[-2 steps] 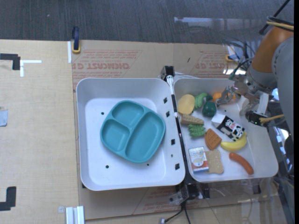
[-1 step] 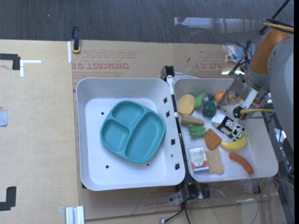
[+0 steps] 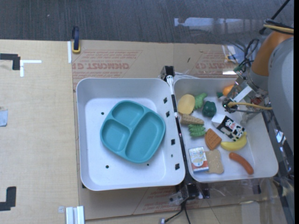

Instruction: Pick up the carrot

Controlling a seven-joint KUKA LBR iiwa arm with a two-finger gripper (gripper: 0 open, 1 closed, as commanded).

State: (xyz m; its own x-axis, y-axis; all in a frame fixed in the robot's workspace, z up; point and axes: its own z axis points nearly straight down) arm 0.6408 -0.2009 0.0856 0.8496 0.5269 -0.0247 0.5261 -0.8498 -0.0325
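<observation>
Carrot (image 3: 227, 89) near right bin's (image 3: 261, 169) far edge, just beside gripper (image 3: 232, 100); impossible to tell gripper's state.

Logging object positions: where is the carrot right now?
The carrot lies at the right bin's far edge, partly hidden beside the pincer.

Your arm (image 3: 280, 64) enters from the right edge, grey with its orange band above the wrist, reaching down over the far right corner of the right bin (image 3: 266, 171). The gripper (image 3: 230, 102) (partly blurred) sits low there, pointing leftward.
</observation>
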